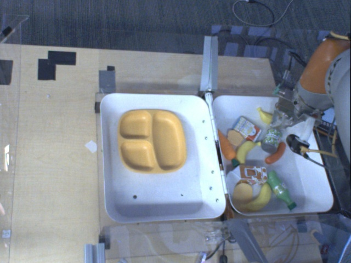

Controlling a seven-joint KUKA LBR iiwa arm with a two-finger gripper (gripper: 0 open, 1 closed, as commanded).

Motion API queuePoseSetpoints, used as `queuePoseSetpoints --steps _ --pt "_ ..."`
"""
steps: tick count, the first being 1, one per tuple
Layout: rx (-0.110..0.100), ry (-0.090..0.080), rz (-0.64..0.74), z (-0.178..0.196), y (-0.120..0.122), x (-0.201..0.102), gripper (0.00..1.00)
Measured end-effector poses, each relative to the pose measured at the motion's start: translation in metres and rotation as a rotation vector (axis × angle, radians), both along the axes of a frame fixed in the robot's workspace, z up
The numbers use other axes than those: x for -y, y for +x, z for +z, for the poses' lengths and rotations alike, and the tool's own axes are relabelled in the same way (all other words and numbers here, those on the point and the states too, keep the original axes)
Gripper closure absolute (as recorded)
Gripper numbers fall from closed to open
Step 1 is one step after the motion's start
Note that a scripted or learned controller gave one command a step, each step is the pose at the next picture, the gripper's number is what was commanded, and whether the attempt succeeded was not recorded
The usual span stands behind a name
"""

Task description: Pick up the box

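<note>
A small red and orange box (245, 128) lies tilted in the upper middle of the right bin (323, 201). A flat white box with orange print (253, 173) lies lower down in the same bin, above a bread roll. My gripper (279, 123) hangs over the bin's upper right part, just above a grey can (271, 139) and right of the red box. Nothing is visibly held in it.
The right bin also holds a carrot (225, 145), bananas (246, 149) (265, 115) (260, 198), a red sausage (276, 153), a green bottle (281, 189) and a bread roll (242, 191). A yellow divided plate (152, 140) sits in the left bin (159, 201).
</note>
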State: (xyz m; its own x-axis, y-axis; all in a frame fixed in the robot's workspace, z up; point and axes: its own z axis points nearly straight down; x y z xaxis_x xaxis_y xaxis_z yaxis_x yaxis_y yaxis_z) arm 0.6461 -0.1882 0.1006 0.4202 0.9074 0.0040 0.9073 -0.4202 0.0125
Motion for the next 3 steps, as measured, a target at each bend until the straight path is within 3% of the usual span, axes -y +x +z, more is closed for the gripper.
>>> queuePoseSetpoints --steps 1,2,3 --pt "-0.006 0.001 0.000 -0.002 -0.002 0.000 0.00" --pt "-0.003 0.002 -0.265 -0.012 -0.028 -0.086 0.00" --pt "-0.007 0.003 -0.314 0.186 0.009 -0.053 0.00"
